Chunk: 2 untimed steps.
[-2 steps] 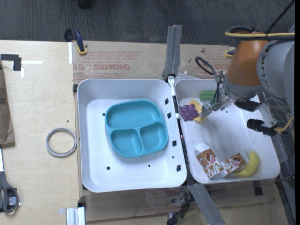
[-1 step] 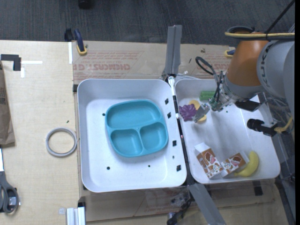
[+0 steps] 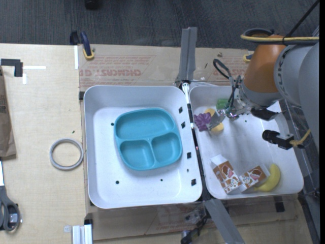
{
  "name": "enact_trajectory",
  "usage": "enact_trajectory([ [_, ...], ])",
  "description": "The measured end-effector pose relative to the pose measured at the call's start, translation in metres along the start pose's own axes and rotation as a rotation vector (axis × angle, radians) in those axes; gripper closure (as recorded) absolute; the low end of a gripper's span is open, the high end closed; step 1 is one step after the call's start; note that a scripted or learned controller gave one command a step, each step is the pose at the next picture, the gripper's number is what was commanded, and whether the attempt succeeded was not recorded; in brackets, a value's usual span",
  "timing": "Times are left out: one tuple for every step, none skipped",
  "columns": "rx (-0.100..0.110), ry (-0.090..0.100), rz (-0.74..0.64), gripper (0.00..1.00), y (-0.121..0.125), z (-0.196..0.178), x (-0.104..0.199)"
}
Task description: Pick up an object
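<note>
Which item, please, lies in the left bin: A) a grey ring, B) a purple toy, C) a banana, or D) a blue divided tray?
D: the blue divided tray sits inside the left bin, while the banana and purple toy are in the right bin and the grey ring lies on the bench.

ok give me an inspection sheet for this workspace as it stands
surface: tan wooden bench bearing two shallow white bins; left bin, right bin
job's things: in the right bin, a purple grape-like toy, a small yellow piece, a green piece, a brown-and-white printed packet and a yellow plastic banana
clutter: blue three-compartment plastic tray in the left bin; grey ring on the bench
grippers: end effector low over the right bin's far-left corner, next to the purple toy; grasp cannot be told
cables: black cables by the arm
surroundings: dark carpet
</note>
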State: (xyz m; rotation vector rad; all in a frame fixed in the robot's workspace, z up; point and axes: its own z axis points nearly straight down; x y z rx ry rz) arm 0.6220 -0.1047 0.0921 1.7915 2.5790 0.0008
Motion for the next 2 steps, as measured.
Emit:
enact_trajectory([
  [-0.001, -0.001, 0.000, 1.00, 0.0002, -0.0097, -0.0010],
  [-0.003, -0.002, 0.000, 1.00, 0.0003, -0.0193, -0.0020],
])
